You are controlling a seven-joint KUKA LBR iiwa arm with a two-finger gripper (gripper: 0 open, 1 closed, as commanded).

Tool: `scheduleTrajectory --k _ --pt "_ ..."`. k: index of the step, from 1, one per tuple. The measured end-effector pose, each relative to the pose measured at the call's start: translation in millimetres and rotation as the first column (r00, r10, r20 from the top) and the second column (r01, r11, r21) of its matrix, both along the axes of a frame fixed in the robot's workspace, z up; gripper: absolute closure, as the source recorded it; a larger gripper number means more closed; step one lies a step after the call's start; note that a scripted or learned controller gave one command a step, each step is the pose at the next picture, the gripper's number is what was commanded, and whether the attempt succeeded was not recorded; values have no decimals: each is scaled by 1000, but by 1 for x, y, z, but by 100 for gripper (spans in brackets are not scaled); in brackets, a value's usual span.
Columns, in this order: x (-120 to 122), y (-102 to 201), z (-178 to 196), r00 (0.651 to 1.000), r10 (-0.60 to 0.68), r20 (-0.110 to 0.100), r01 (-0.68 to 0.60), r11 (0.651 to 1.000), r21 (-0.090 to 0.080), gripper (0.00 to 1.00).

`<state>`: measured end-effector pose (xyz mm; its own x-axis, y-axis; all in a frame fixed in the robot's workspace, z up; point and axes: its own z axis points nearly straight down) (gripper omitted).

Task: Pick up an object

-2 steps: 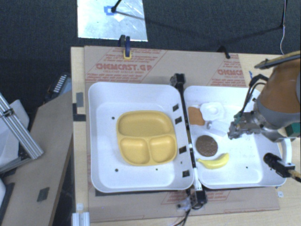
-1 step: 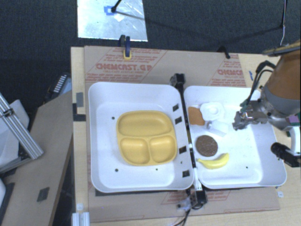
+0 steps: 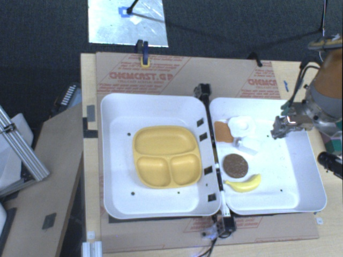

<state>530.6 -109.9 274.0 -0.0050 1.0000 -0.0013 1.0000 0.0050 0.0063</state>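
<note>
The gripper (image 3: 280, 128) hangs over the right bin (image 3: 300, 191), near that bin's right wall and toward its far half; its fingers are too small and dark against the wrist to tell whether they stand apart or together, and nothing shows between them. Behind it the grey arm (image 3: 328, 98) comes in from the right with its orange band above the wrist. The bin floor just under and around the gripper is bare white. To the gripper's left, well apart from it, lies a cluster of objects against the bin's left side: a white piece (image 3: 240, 126) nearest the gripper's level, a small white block (image 3: 242, 143) just below it, and a brown slab (image 3: 223, 132) touching the white piece on its far-left side. Further down from these sits a dark brown round disc (image 3: 235, 165), and just below the disc, close to it, a banana (image 3: 244, 183) lies curved along the floor. Beyond the divider between the bins, farther left again, the left bin (image 3: 115, 143) holds a yellow tray (image 3: 163, 155) with three compartments, lying flat near its middle. Both bins rest on a cardboard sheet (image 3: 155, 71).
</note>
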Motion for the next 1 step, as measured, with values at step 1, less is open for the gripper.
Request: scheduleTrajectory --k 1 --pt "3 42 -5 1000 3 -3 -3 1000 2 100"
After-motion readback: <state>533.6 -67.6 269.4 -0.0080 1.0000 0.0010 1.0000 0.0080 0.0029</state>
